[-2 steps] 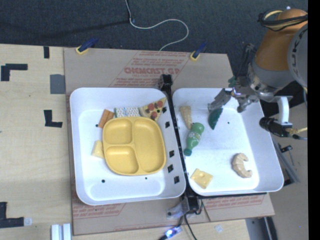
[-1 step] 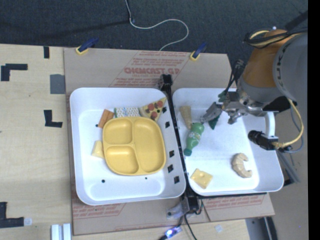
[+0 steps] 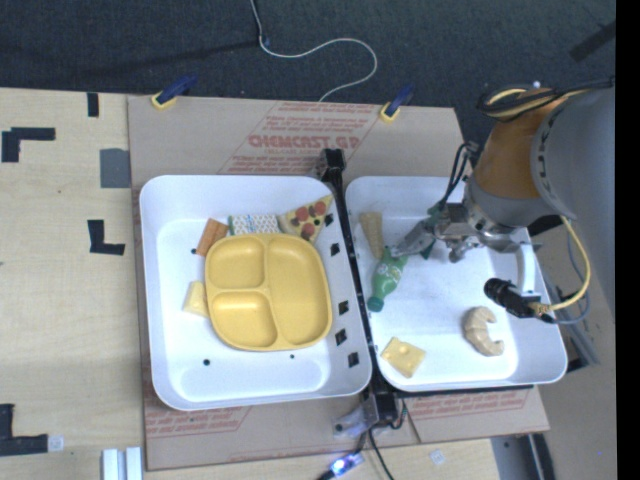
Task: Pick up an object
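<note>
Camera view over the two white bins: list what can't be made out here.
- Gripper: its fingers are small and blurred against the right white bin, so their state is unreadable.
- Flat items under the yellow divided plastic plate in the left white bin: the plate covers most of each, leaving edges.
- Pizza-slice toy: partly hidden by the plate; toppings too small.
- Green plastic bottle: label too small to read.

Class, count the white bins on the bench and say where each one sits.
2. The left bin sits at the view's left and holds a yellow divided plate; the right bin sits beside it, under the arm.
</note>
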You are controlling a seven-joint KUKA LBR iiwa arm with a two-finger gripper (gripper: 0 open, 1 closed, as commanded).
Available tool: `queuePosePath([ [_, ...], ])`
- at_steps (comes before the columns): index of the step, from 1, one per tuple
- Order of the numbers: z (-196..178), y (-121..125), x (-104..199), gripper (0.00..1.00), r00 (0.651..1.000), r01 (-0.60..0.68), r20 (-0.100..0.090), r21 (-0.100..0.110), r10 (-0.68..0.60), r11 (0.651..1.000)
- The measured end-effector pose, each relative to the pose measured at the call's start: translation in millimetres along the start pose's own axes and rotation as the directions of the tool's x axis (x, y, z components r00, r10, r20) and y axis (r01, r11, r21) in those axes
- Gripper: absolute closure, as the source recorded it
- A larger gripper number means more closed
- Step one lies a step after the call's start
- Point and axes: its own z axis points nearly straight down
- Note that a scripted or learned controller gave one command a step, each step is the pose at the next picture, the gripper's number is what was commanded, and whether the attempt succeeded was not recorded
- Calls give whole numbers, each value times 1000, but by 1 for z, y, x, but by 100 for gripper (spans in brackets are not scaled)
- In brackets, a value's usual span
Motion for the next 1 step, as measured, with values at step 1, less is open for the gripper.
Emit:
queuePosePath([
  [1, 16, 5, 4, 0, 1000, 6, -1, -12, -6, 1000],
])
